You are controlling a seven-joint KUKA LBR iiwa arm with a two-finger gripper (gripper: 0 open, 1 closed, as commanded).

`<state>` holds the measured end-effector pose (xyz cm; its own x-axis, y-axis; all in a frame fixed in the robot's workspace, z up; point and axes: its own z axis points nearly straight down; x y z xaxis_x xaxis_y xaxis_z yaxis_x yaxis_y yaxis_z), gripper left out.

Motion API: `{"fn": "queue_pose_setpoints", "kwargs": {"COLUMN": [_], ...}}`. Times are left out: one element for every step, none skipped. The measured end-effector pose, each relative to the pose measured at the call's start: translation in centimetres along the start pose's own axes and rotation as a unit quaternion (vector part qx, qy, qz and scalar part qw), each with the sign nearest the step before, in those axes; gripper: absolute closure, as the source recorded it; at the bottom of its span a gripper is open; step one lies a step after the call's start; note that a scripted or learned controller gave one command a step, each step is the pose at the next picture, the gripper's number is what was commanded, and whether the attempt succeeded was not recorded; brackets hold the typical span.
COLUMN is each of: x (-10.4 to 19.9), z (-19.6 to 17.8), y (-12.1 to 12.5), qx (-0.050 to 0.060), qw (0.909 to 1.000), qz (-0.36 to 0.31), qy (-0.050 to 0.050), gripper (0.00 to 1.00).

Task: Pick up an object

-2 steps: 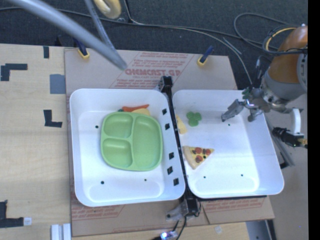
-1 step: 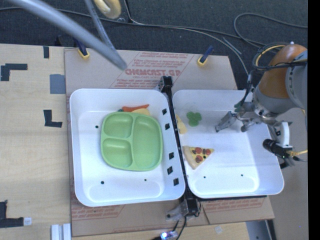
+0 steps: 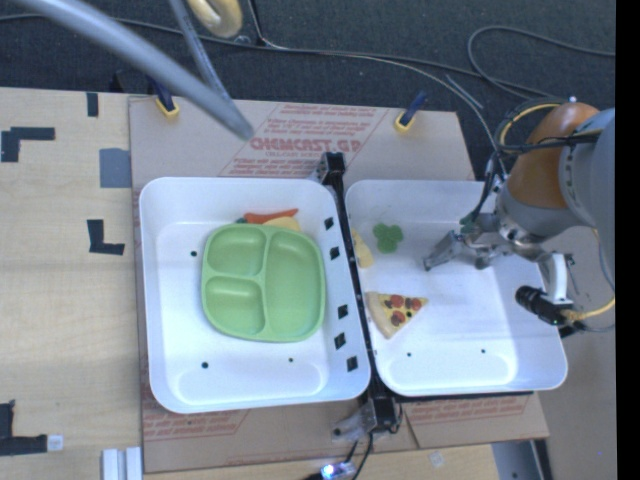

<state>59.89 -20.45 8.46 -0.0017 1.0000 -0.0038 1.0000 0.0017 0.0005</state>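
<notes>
My nearest pick is the toy pizza slice [image 3: 396, 311], lying flat near the front of the right bin [image 3: 520, 373], close to the wall in the middle. It looks light and stiff, like plastic. It is thin and flat on the floor of the bin, so I think it could slip away. I would pinch it across its two long sides, near the wide crust end.

A bit farther back is a small green toy [image 3: 387, 235], bumpy like broccoli. It stands up more, so I guess it is easier to grab around its middle. Just left of it, a pale yellow piece [image 3: 361, 251] sits against the middle wall, hard to get at.

My tool [image 3: 447, 253] hangs low over the right bin, to the right of the green toy. I cannot tell how its tips are set. Nothing is in it that I can see.

In the left bin [image 3: 160, 298] lies a green tray [image 3: 264, 281], with orange and yellow bits [image 3: 272, 218] behind it.
</notes>
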Motion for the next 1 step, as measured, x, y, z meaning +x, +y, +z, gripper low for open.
{"fn": "queue_pose_setpoints", "kwargs": {"x": [0.00], "z": [-1.26], "y": [0.16], "qx": [-0.003], "qw": [1.0000], "qz": [-0.001], "qy": [-0.001], "gripper": [1.00]}}
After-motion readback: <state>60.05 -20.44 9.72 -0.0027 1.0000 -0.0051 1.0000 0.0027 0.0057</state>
